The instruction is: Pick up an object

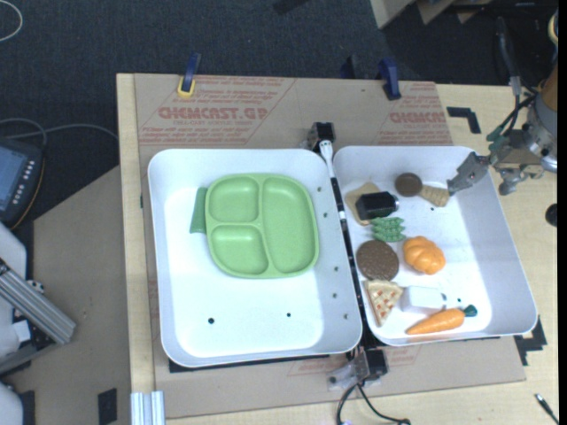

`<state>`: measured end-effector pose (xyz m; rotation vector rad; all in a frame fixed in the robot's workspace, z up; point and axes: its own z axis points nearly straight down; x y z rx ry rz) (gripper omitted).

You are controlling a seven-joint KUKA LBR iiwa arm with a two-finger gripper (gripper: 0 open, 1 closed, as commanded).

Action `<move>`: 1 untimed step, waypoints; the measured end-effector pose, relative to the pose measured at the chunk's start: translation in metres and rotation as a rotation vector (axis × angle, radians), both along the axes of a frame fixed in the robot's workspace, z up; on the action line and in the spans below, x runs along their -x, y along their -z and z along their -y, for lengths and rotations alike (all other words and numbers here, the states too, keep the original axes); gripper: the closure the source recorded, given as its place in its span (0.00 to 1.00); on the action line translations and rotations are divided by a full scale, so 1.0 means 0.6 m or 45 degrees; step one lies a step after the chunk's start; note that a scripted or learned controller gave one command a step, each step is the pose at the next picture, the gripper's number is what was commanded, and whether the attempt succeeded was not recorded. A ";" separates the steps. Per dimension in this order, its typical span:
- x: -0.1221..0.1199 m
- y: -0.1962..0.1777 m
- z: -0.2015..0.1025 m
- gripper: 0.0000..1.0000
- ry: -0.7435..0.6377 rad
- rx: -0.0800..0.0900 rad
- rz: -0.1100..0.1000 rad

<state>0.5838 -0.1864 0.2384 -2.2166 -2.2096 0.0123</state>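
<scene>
— Right, listing risks first. Item one: the right bin holds a tight cluster of toy food. Orange croissant, brown round patty, pizza slice, white block and carrot lie touching or just beside one another. A descent into that cluster may well nudge a neighbour or pinch two pieces at once.

— And the far pieces?

— Item two: small brown disc, tan wafer, black piece, green leafy piece. The wafer lies nearest the arm, flat and thin; I judge it likely to slip out of a grasp.

— The left bin?

— Item three: left bin, one green divided plate, well apart from the arm.

— Now the hand.

— Item four: gripper, at the far right corner of the right bin, reaching in slantwise. How wide it stands, I cannot tell from here. Nothing visible in it; its tip hangs just beside the wafer, and contact cannot be confirmed.

— Anything picked?

— Not yet, by my judgement. Every piece lies on the bin floor.
</scene>
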 end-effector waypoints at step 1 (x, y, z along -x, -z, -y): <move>-0.004 -0.014 -0.001 0.00 -0.004 0.004 0.018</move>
